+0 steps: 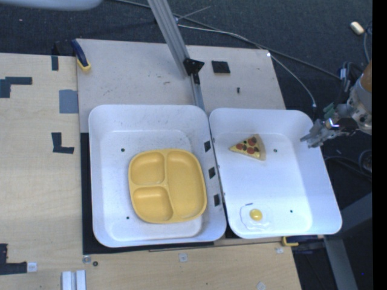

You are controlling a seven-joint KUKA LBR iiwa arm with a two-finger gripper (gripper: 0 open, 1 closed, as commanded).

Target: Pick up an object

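Note:
A toy pizza slice [248, 147] lies in the upper middle of the right bin [314, 180]. A toy fried egg [255, 215] rests near that bin's front edge. A yellow divided plate [167, 185] sits in the left bin [109, 162]. My gripper [315, 136] hovers at the right bin's upper right rim, well to the right of the pizza slice. Nothing shows between its fingers.
A metal pole [172, 32] slants down to a black clamp [193, 66] behind the bins. Cables run over the dark floor at the back. A yellow-handled tool [80, 55] lies at the bench's back left.

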